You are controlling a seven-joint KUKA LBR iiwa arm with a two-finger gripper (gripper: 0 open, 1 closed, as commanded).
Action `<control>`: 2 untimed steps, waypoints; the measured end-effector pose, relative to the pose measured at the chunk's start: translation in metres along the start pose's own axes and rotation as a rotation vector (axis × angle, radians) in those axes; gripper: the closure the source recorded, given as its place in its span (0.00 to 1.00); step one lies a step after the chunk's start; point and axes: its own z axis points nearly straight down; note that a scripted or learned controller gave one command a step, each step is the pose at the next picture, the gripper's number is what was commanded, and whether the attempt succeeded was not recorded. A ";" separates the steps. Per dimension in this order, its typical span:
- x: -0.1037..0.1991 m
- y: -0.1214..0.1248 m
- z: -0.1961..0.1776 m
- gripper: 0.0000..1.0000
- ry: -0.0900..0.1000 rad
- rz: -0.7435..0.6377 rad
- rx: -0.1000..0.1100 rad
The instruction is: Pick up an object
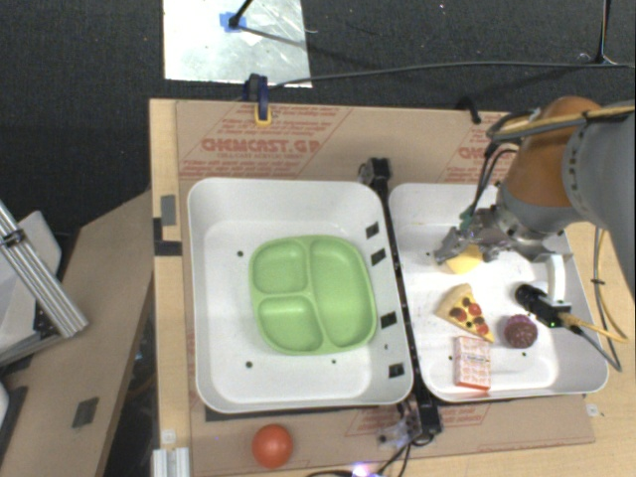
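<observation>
My gripper [469, 243] is down in the right bin [576, 366], near its upper middle, with the arm reaching in from the right. Directly under and touching it lies a small yellow object [462, 261], partly hidden by the gripper. Below that a pizza slice [465, 311] lies flat on the bin floor. A dark red ball [520, 331] sits to its right, and a red and white packet [473, 361] lies near the bin's front wall.
The left bin [214, 266] holds a green divided plate [312, 293]. An orange ball [272, 445] rests on the bench in front of the left bin. A black divider [390, 266] runs between the bins.
</observation>
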 end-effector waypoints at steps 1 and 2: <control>0.007 -0.002 -0.047 1.00 0.000 -0.003 -0.001; 0.005 0.009 -0.106 1.00 -0.001 -0.004 -0.004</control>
